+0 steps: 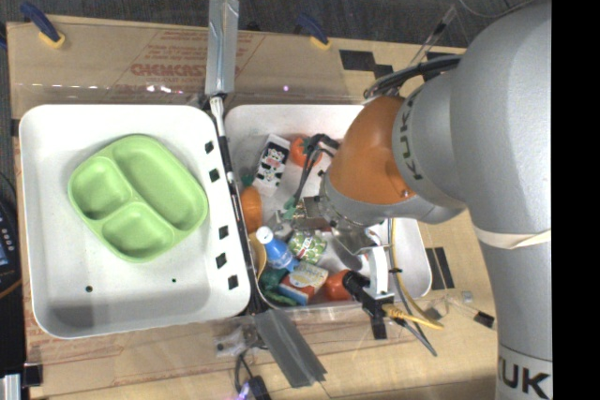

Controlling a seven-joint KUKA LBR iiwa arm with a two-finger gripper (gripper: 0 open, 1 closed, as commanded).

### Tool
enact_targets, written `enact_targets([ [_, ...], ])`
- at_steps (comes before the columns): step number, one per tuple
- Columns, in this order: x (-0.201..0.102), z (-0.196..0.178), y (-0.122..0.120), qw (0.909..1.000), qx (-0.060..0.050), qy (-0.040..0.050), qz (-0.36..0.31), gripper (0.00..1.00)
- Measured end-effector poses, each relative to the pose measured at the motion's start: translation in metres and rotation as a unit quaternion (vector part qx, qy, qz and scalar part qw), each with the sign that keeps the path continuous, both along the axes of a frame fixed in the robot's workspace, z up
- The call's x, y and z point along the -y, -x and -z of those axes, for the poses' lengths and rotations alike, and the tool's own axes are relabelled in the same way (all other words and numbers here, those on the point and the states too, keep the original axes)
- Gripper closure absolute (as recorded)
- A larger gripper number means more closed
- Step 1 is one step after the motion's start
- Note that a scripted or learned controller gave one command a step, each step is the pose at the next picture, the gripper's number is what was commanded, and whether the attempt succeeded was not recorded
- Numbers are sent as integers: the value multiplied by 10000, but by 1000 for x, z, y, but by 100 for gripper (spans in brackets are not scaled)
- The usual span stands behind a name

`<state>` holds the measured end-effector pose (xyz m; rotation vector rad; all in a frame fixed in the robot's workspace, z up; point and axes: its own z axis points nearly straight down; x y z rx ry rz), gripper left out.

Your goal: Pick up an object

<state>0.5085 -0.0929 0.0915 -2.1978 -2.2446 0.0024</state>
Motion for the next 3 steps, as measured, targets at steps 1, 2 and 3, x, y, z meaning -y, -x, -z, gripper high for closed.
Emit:
enact_targets([
  [1, 16, 0, -77, 9946, -11, -3, 1041, 0],
  [2, 0, 0, -124, 9942, -15, -9, 1077, 0],
  [3, 89, -36, -61, 9812, -18, -8, 1929, 0],
])
